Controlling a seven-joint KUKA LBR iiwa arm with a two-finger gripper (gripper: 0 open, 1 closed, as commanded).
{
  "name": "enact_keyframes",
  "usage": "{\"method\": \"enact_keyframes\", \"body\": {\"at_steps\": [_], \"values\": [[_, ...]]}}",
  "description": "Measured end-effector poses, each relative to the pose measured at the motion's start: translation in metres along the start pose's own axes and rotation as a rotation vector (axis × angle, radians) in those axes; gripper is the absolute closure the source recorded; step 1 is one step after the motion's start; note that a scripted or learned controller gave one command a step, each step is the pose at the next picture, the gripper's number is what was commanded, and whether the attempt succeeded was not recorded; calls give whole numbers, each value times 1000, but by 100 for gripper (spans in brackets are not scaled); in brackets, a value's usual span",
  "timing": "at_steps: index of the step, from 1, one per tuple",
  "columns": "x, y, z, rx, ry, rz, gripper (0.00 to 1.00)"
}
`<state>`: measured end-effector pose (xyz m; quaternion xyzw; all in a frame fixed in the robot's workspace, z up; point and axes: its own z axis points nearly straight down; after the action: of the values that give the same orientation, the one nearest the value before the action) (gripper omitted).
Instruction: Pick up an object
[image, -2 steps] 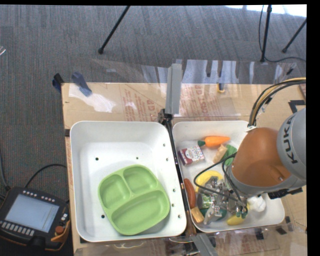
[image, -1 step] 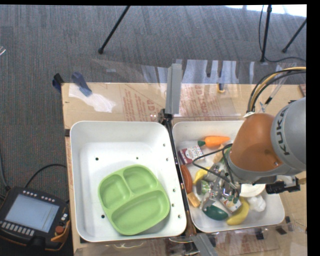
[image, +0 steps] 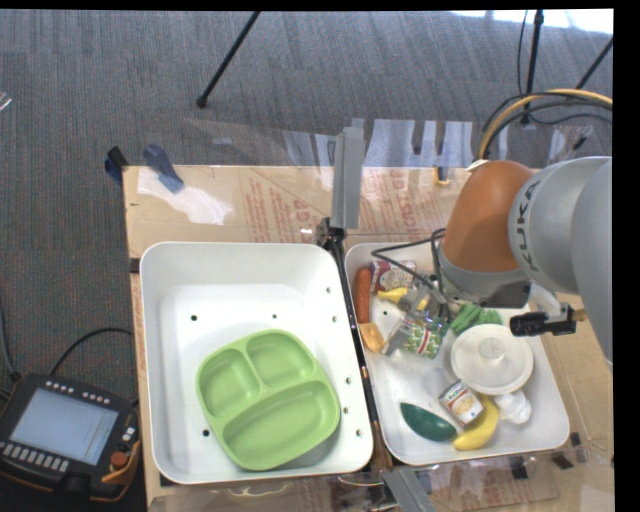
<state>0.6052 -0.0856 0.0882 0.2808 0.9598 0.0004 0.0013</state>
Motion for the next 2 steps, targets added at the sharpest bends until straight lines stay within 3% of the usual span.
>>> {"method": "enact_keyframes", "body": {"at_steps": [1,2], "values": [[28,-15,0,2,3,171,0],[99,-87,1,4,4,288,0]]}}
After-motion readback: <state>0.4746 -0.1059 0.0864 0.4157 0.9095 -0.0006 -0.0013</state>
